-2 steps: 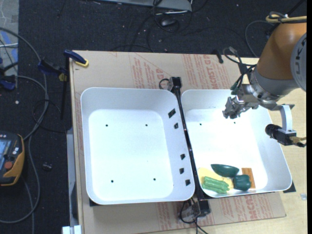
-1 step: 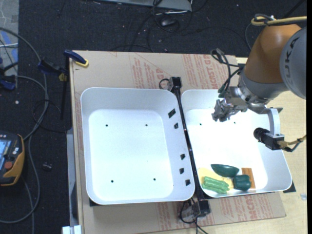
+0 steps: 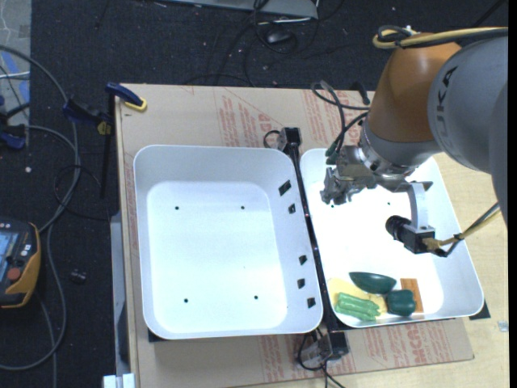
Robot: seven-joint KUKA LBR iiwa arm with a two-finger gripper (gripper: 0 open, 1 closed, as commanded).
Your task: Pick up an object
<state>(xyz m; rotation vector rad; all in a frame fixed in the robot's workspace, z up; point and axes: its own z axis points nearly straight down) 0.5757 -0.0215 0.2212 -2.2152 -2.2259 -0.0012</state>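
Green objects [image 3: 373, 296] well below the fingers [image 3: 335, 191]

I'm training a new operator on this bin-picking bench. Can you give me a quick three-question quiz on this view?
1. True or false: the small objects lie in the right-hand shallow white bin.
2. Where in that bin is the light green ridged toy? A) far end B) near end C) middle
3. Which object touches the dark green bowl-shaped piece on its left: the flat yellow piece or the two-finger gripper?

Key: 1 true; 2 B; 3 the flat yellow piece.
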